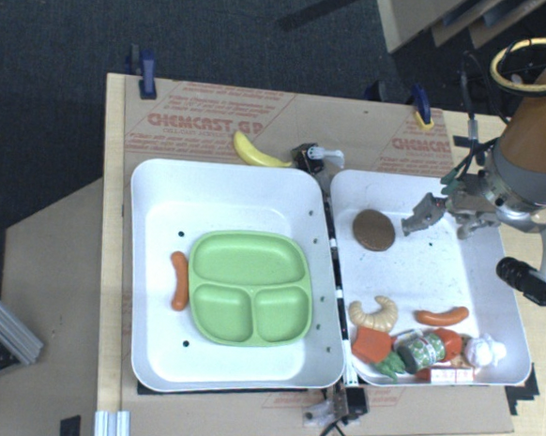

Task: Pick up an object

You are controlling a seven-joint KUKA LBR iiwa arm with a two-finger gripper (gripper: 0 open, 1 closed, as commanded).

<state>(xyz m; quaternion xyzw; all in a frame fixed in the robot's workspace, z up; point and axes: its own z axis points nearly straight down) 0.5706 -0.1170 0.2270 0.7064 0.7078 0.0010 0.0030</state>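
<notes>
Currently the hand (443,209) hovers over the far part of the right bin (492,305), just beside the brown disc (375,230); you cannot tell how wide it stands, and nothing shows in its grip.

No single target is named, so choose among the right bin's contents. The brown disc lies flat and alone near the bin's far-left corner. It looks thin and stiff, probably light; take it across its rim, since its flat face offers little purchase. Along the near edge a cluster sits close together: a pale curled pastry (376,314), an orange sausage (441,317), a red-orange block (372,345), a green-and-red item (422,351), and a white crumpled piece (482,351). These appear to be light plastic toys, likely smooth and prone to slipping. The orange sausage is the most separate; grip it across its narrow middle.

The left bin (157,250) holds a green divided tray (249,288), its compartments bare, and a second sausage (179,281) beside the tray's left edge. A banana (257,153) lies on the tabletop (205,122) just beyond the left bin's far edge.
</notes>
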